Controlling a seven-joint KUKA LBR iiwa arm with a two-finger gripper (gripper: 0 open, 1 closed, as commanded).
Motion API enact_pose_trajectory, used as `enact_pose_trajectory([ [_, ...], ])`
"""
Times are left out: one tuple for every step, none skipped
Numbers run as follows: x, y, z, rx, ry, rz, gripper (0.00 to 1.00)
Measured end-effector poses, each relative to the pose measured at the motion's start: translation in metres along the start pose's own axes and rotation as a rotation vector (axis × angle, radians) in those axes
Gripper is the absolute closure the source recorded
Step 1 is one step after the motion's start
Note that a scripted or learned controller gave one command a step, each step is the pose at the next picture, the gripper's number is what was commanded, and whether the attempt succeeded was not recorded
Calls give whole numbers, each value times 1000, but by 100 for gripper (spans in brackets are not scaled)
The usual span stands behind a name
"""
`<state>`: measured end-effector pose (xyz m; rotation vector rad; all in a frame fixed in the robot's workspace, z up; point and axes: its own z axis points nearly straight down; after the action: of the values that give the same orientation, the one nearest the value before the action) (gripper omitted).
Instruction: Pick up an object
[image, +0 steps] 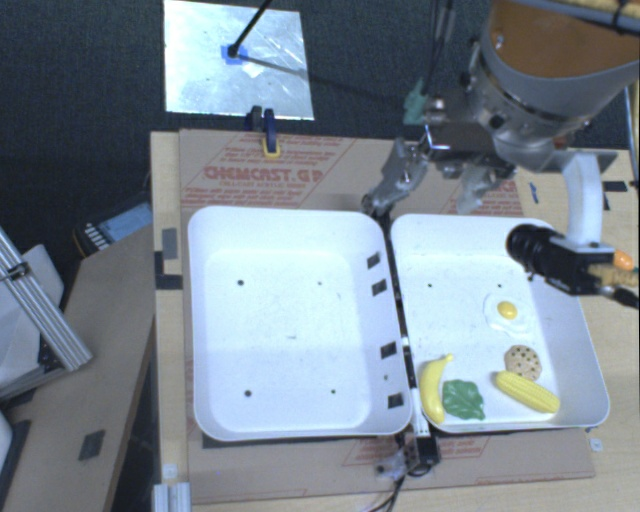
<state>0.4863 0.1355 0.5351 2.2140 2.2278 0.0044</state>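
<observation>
You have five small things to choose from, all in the right-hand shallow white bin, gathered toward its near half. The yellow plastic banana lies by the near left corner, beside the divider, its long axis running near-to-far with the upper tip curling right. Touching its right side is a green leafy piece. The yellow corn cob lies close to the near right corner, its long axis slanting from upper left down to lower right. Just above it sits a round brown cookie, and farther back a white fried egg with a yellow yolk, apart from the rest.

The gripper hangs from the grey and orange arm over the far edge of the bins, near the seam between them, well apart from all five pieces. You cannot tell how far it is open, and nothing shows in its hold.

A black cylindrical fitting juts over the right bin's far right part. The left-hand white bin sits alongside on the cardboard-covered tabletop.
</observation>
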Motion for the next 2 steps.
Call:
enact_pose_trajectory([
  [14,0,0,0,0,0,0],
  [28,0,0,0,0,0,0],
])
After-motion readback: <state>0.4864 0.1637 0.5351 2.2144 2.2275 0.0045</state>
